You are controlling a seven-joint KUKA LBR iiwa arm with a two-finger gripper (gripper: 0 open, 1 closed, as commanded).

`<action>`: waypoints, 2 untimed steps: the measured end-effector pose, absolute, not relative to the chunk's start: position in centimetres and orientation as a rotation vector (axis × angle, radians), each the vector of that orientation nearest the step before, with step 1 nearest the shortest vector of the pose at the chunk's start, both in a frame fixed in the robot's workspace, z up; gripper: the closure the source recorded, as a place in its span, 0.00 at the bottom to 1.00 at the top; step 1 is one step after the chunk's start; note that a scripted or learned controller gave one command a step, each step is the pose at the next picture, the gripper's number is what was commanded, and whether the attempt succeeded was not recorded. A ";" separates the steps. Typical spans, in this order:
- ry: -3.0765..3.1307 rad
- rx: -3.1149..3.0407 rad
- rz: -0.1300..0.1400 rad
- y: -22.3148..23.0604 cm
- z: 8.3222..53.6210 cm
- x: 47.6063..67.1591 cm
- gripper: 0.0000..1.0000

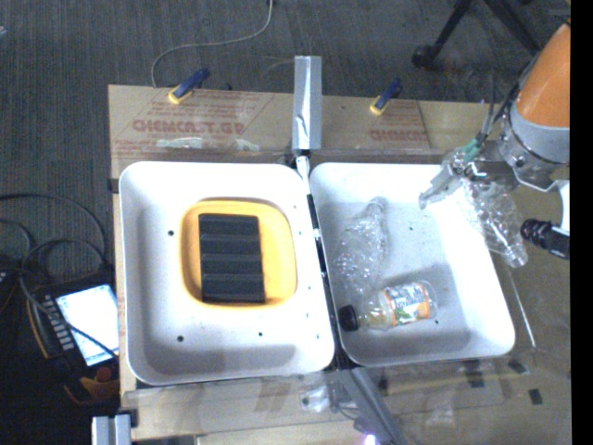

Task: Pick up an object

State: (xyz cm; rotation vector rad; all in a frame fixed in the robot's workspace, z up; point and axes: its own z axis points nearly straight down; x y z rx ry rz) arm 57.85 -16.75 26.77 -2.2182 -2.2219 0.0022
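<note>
Hanging over the right bin [500,336] at the right of the frame, the claw [463,176] was grasping a clear plastic bottle [496,221]. A juice bottle [394,306] and crumpled plastic [361,239] lay inside that bin. The left bin [139,248] held a yellow tray [239,253].

Faint "CHEMCO..." on cardboard [185,126]

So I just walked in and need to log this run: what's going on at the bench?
The grey arm with the orange band reaches in over the right white bin, and its gripper hangs near that bin's upper right corner beside a crumpled clear plastic bottle. In the bin lie another crushed clear bottle and a small labelled bottle with a black cap. The left white bin holds a yellow tray with a black ridged insert.
</note>
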 end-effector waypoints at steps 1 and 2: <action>-2.445 -1.971 0.002 -20.4 19.3 55.3 0.00; -2.582 -1.789 -0.003 -21.2 10.1 52.9 0.00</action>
